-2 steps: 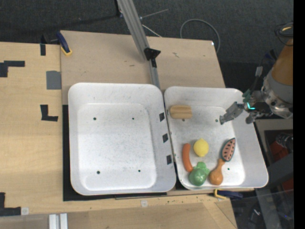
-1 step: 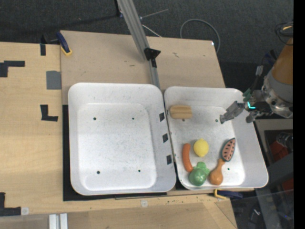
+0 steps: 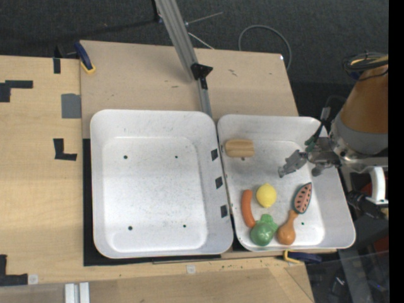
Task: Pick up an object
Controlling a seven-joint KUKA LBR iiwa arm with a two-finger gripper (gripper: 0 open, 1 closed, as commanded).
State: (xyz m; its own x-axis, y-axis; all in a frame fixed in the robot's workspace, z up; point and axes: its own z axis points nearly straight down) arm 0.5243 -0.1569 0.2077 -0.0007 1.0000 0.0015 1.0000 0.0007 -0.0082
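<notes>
My pincer over the right bin, toy food below me.

From the camera above: my gripper hangs over the right bin, and whether it is released or clenched I cannot tell; nothing shows in it. The pickable things lie beneath and beside me in that bin: a tan bread roll near the inner wall, a yellow lemon, an orange carrot, green broccoli, a watermelon slice and an orange pear-shaped piece. I judge them light, stiff plastic, smooth and apt to slip; the lemon, nearest my pincer, I would pinch across its middle. The left bin bears only specks. I read no labels or writing anywhere.
</notes>
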